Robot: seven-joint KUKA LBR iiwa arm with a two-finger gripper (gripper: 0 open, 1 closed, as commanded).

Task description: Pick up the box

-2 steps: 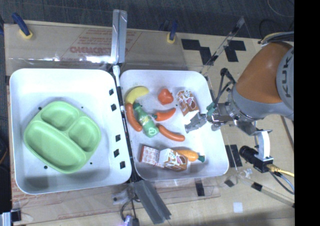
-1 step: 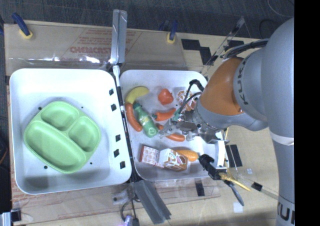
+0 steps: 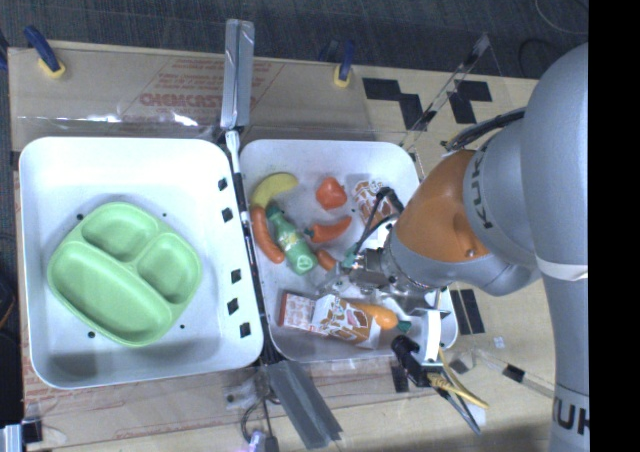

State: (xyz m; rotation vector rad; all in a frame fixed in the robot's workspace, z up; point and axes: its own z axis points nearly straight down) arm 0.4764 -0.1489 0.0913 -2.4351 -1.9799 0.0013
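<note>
Arm (image 3: 500,210) over the right bin, box lying flat at that bin's near edge.

Box (image 3: 335,318), printed in white, orange and red, lies on its side along the near wall of the right bin (image 3: 300,152), its right end just below the arm's wrist. Gripper (image 3: 372,268) sits low in the bin just above the box; the orange band and grey wrist hide its fingers, so whether it is open, closed or gripping anything cannot be told. Beside it lie a banana (image 3: 272,186), a red tomato-like item (image 3: 331,193), a green bottle (image 3: 293,245), an orange sausage-shaped piece (image 3: 265,233) and an orange carrot-shaped piece (image 3: 330,230). Left bin (image 3: 60,155) carries a green divided tray (image 3: 123,272), well apart from the box.
</note>
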